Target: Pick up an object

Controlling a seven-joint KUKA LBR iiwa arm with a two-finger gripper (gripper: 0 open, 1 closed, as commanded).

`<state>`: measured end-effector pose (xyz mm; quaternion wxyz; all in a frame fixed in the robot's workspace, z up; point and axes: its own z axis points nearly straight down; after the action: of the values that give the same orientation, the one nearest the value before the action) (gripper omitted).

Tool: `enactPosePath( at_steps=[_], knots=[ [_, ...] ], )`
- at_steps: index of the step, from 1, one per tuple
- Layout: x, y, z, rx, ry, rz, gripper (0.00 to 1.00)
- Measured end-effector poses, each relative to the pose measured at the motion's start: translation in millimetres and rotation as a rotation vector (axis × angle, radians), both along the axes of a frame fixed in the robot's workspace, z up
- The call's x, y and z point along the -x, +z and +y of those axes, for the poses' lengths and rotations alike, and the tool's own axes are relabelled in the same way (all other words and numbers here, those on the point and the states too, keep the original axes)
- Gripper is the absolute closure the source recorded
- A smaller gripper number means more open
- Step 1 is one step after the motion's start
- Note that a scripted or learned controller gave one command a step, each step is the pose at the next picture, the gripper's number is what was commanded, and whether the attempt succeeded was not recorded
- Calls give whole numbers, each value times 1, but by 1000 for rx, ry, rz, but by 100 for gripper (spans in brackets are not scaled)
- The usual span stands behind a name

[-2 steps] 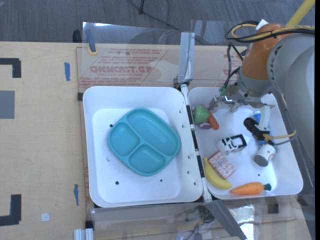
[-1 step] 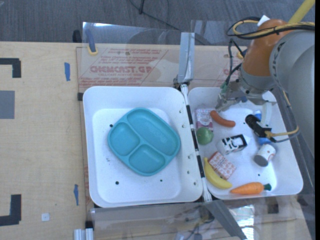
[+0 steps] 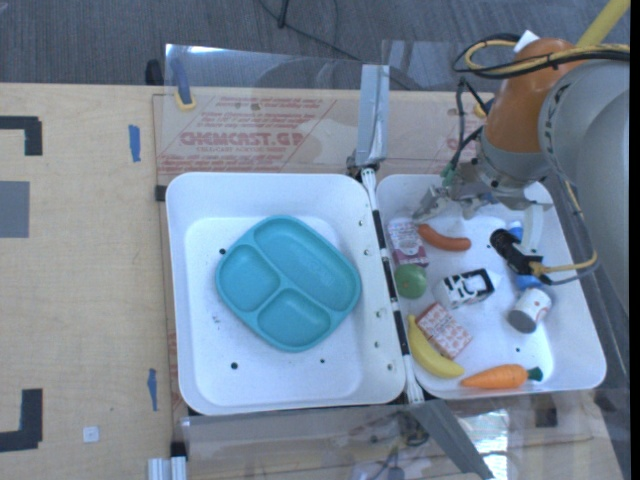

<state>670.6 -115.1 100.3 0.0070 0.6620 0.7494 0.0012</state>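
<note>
Right bin: white, shallow, on the right-hand side of the bench; clock positions below are read on this bin, 12 o'clock being the far rim.
Carrot: 6 o'clock, lying along the near wall, green end toward 4 o'clock.
Banana: 7 o'clock, curved, by the near-left corner; its tip is close to the carrot.
Red-and-white packet: 8 o'clock, touching the banana's upper side.
Grey-white can: 4 o'clock, on its side, apart from the others.
Black-and-white piece: about the middle of the bin, a little toward 9 o'clock.
Green ball: 9 o'clock, against the left wall.
Pale pink packet: 10 o'clock, just beyond the ball.
Sausage: candidate for the pick; between 10 and 11 o'clock, flat on the floor, just beside the pink packet.
Gripper: 11 o'clock, over the far-left part of the bin, just beyond the sausage; open or closed, cannot tell.
Arm: grey, reaching in from 2 o'clock.
Left bin: carries a teal divided plate at its middle.
</note>
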Motion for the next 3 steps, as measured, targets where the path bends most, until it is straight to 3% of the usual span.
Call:
enactPosePath(
  at_steps=[1,2,3],
  knots=[
    [22,-5,7,4,-6,-10,0],
    [22,3,8,1,-6,-9,100],
    [22,3,8,0,-6,-9,0]
  ],
)
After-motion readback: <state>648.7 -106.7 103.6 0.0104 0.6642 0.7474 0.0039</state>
